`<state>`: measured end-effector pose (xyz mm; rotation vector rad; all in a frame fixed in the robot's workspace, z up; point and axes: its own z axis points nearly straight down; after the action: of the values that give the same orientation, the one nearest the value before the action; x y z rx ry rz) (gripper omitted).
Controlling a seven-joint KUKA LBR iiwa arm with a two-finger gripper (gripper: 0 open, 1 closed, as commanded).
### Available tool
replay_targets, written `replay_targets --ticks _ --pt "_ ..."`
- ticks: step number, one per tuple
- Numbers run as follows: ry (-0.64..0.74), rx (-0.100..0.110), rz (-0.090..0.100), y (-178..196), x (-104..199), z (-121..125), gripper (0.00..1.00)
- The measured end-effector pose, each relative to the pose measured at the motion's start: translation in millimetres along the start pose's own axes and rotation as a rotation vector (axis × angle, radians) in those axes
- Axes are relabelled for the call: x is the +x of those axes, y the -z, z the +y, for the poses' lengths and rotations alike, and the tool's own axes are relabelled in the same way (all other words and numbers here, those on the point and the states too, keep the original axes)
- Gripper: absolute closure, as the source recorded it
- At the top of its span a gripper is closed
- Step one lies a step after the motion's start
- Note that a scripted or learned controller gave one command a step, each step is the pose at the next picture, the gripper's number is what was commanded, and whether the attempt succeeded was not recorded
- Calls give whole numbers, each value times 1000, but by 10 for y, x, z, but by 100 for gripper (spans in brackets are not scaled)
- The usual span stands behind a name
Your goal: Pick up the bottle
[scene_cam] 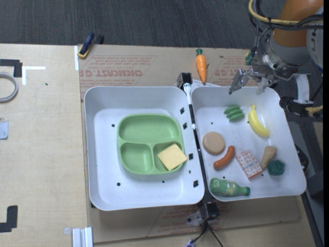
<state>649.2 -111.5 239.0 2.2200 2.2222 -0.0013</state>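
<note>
The green bottle (229,188) lies on its side in the right bin (288,125), in the near left corner, with its cap end pointing right. My gripper (248,87) hangs over the far edge of that bin, well away from the bottle. It is open, and nothing sits between its fingers.
The right bin also holds green beans (234,112), a banana (258,121), a round bun (214,142), a sausage (224,158), a red and white packet (249,163), a tan cone (268,156) and a dark green lump (276,167). The left bin (97,153) holds a green tray (146,133) with a yellow block (171,156). A carrot (200,66) lies behind the bins.
</note>
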Motion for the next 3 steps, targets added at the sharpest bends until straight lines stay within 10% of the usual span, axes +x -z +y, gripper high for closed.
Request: replay_targets --ticks 1,2,3 --pt "2 -1 -1 98 -3 4 100" --pt "-16 1 0 269 1583 -328 100" --pt "9 2 -1 -307 2512 -663 100"
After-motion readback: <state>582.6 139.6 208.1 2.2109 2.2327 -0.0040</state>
